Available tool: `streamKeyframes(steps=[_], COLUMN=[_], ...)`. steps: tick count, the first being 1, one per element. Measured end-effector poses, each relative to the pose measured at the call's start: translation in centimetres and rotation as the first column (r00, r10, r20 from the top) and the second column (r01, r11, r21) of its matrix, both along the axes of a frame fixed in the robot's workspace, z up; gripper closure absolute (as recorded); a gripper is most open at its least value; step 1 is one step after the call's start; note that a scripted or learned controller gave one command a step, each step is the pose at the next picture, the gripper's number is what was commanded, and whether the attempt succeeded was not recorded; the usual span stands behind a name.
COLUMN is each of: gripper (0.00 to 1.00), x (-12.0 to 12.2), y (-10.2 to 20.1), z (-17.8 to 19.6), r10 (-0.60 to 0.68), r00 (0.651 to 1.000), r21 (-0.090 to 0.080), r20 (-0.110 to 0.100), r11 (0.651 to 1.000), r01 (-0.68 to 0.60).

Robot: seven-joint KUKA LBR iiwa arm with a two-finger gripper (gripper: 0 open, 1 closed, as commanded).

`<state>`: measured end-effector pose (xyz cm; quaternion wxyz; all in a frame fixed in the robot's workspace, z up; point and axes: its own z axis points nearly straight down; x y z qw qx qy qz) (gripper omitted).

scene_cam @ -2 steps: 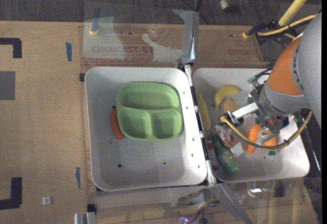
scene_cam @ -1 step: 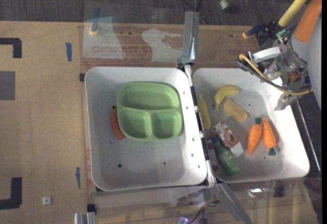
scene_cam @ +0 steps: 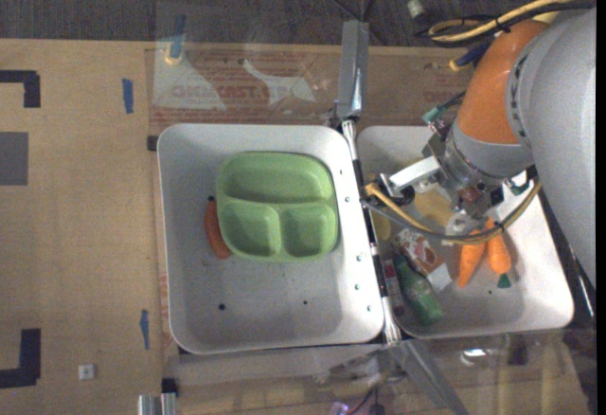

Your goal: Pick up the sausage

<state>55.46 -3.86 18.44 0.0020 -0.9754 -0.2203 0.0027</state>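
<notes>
In the left bin (scene_cam: 189, 299), the sausage (scene_cam: 216, 229) lies against the green tray's (scene_cam: 277, 205) left edge, well apart from the gripper (scene_cam: 464, 200) over the right bin (scene_cam: 540, 304); honestly can't tell its grip state.

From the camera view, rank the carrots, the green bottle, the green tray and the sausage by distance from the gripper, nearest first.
The gripper sits over the right bin.
1. Carrots, right bin, just below the gripper.
2. Green bottle, right bin's lower left corner.
3. Green tray, left bin, middle.
4. Sausage, left bin, against the tray's left edge.
</notes>
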Motion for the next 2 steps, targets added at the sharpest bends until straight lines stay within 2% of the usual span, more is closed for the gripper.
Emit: streamKeyframes(steps=[1,2], gripper=[0.0,0.0], x=[-3.1,-7.5], y=[-6.3,-15.7], z=[-9.6,-9.8], r10=[0.05,-0.059], r00=[0.999,0.998], r21=[0.0,-0.003], r20=[0.011,0.009], r11=[0.999,0.998], r01=[-0.05,0.059])
